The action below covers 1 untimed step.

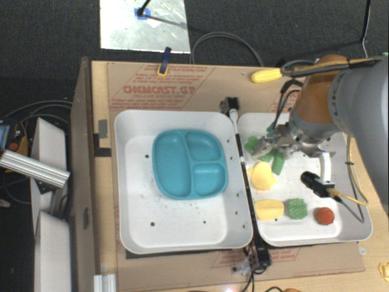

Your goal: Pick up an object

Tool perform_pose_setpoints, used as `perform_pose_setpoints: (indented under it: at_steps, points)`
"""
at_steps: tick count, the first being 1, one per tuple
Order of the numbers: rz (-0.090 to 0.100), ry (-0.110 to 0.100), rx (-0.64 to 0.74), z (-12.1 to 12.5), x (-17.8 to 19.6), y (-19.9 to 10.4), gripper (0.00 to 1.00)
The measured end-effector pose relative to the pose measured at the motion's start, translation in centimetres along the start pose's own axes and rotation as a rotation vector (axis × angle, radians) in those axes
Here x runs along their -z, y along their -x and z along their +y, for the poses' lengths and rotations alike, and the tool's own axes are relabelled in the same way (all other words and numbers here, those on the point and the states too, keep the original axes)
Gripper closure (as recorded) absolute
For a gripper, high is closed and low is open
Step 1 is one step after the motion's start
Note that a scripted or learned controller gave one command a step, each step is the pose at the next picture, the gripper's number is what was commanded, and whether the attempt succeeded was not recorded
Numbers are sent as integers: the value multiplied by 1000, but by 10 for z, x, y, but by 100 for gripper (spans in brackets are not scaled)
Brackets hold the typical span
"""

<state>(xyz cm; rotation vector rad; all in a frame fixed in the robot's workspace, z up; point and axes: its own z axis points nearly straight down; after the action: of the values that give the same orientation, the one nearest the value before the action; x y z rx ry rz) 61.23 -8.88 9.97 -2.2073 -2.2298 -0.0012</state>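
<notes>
lying in the right bin (292, 233), not far from its left wall, the green stick (278, 163) is the piece nearest the gripper (276, 146), which hangs just over the stick's upper end. whether the gripper is spread or closed i cannot tell from this slanted view, and nothing is plainly clamped in it. the stick looks like a small plastic toy vegetable: probably light, stiff and a little slick. it would best be taken across its narrow width near the middle, where it is least likely to pivot or squirt out. just beside its lower end sits a round pale yellow piece (262, 176), which could be nudged or caught along with it. another green piece (250, 143) lies to the left, near the bin wall. toward the near edge are 3 more things in a loose row, all apart from the stick: a yellow block (269, 210), a knobbly green piece (296, 208) and a red ball (325, 216). the left bin (140, 224) holds 1 blue divided plate (189, 164). both bins rest on the bench (182, 81).
</notes>
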Motion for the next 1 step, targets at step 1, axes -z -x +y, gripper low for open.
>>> perform_pose_setpoints:
  at_steps: [1]
  points:
    - [-5, 3, -11, -3, -16, 40, 0]
